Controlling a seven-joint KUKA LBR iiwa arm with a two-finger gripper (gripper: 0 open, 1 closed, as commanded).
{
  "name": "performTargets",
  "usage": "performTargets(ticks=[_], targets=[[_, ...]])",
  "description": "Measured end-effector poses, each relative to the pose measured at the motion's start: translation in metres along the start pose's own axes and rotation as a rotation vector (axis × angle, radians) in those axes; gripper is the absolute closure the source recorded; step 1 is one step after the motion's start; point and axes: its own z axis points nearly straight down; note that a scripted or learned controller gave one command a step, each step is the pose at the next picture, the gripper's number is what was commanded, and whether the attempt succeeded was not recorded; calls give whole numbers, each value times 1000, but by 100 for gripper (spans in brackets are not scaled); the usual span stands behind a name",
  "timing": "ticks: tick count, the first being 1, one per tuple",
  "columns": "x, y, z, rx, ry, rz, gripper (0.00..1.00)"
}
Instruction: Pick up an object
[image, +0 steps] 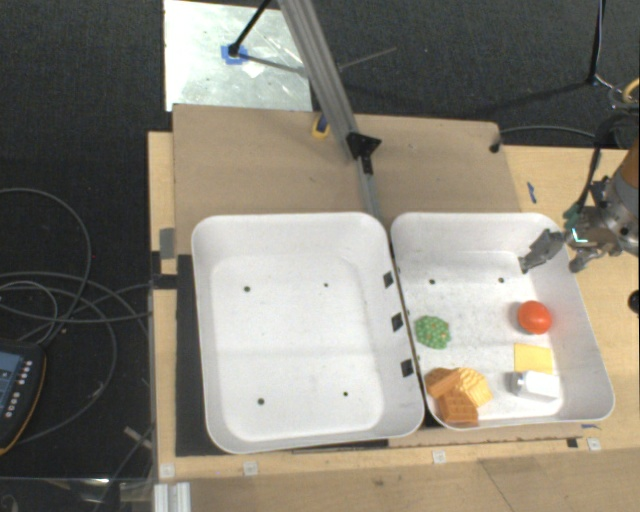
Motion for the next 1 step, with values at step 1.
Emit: performTargets(ticks=[1], targets=[[0,1,-2,-3,-2,-2,0]])
